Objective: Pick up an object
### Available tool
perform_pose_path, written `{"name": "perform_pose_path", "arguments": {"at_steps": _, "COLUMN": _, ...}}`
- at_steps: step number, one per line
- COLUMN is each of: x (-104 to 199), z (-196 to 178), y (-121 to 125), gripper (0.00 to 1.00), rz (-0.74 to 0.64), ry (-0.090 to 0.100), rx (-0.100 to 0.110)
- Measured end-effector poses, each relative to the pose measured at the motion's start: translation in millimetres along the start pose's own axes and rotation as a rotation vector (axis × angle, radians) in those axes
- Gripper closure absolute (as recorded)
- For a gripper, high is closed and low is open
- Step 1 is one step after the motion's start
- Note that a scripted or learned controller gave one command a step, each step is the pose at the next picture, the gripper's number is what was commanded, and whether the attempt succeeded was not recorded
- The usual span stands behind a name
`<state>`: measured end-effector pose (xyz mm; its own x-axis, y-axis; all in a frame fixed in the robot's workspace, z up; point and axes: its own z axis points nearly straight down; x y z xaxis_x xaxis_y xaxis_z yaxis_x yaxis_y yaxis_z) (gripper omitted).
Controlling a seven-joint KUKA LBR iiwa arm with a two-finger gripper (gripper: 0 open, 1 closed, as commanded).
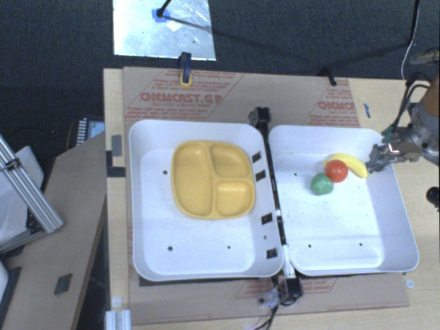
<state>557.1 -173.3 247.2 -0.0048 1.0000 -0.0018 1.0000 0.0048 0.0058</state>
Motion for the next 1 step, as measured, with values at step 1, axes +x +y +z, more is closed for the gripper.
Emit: {"name": "perform_pose_path", "arguments": {"at_steps": 1, "x": 55.5, "z": 0.1, "y": 2.6, "gripper": 1.0, "rz": -0.005, "ry": 0.003, "rx": 0.003}}
